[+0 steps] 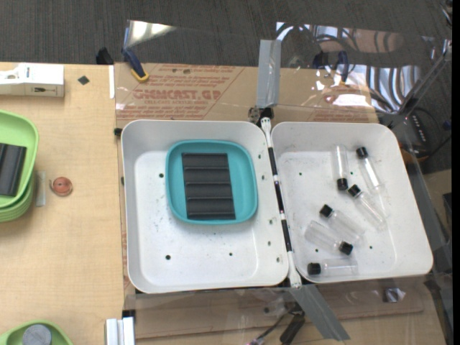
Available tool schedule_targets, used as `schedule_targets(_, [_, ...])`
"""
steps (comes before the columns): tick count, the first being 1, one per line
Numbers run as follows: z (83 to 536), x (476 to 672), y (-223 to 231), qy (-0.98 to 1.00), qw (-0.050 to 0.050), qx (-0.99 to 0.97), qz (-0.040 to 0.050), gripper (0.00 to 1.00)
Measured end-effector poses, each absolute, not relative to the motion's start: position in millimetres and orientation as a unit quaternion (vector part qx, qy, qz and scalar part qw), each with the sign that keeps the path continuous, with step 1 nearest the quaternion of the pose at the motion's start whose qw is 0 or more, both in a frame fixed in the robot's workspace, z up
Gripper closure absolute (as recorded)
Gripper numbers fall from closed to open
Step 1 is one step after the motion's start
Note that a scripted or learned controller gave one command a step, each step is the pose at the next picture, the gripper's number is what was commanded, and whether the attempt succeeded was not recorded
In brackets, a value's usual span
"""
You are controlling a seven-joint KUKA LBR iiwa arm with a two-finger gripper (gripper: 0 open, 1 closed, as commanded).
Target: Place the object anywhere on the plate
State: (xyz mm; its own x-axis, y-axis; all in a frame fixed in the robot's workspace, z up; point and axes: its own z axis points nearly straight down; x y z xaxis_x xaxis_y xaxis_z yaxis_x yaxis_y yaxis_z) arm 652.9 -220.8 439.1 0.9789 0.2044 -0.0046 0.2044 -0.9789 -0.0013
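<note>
Six clear vials with black caps lie scattered in the right bin (402, 192), none of them on the plate. One upright-lying vial (339, 165) sits toward the bin's far side, with a second (368, 165) just beside it nearer the right wall. A third (365, 201) lies near the bin's middle, a fourth (343, 220) slants just inward of it, and a fifth (327, 237) lies closer to the near edge. The sixth (332, 267) rests along the near wall, by the bin's near left corner. Several of them lie close together, and their clear bodies are hard to separate against the white floor.

The left bin (144, 250) holds one teal plate (175, 185), set toward its far side. On the plate rests one dark ribbed insert (209, 186), covering most of its middle.

The two bins touch along their shared edge on a cardboard sheet (194, 92). On the bench (72, 264) by its left edge stands a green tray (21, 131) with something dark in it, with a small round orange piece (62, 185) just beside it and a white box (30, 82) at the far left corner.

The gripper's state cannot be told.
</note>
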Motion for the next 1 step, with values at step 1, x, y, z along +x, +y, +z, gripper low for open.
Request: schedule_targets(1, [439.2, 651.4, -220.7, -0.102, 0.001, -0.995, 0.0027, 0.00])
